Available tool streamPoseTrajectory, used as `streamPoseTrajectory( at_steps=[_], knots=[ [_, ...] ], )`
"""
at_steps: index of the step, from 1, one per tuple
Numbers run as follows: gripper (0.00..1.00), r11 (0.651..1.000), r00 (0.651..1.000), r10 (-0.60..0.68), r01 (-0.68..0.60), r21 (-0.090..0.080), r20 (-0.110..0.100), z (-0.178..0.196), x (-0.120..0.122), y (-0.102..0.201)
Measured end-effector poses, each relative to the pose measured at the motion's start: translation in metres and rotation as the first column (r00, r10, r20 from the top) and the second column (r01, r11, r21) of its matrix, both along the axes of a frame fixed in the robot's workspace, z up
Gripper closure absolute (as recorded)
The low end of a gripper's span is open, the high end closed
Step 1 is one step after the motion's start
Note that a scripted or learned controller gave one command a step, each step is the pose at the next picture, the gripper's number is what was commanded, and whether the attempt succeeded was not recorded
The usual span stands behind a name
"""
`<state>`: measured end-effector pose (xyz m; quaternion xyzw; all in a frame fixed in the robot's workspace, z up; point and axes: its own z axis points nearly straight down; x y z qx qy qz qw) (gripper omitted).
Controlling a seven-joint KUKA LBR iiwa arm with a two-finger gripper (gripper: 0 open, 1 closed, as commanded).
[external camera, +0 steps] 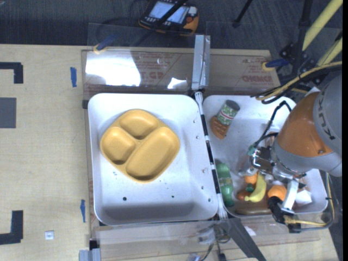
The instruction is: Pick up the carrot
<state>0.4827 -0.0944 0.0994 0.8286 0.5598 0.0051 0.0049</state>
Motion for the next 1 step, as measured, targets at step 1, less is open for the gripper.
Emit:
streamPoseTrajectory(
  at_steps=[1],
  knots=[
    [1.00, 0.995, 0.995, 0.096, -0.096, 0.002, -0.019, 0.0831, 0.0497, 0.0360]
  ],
)
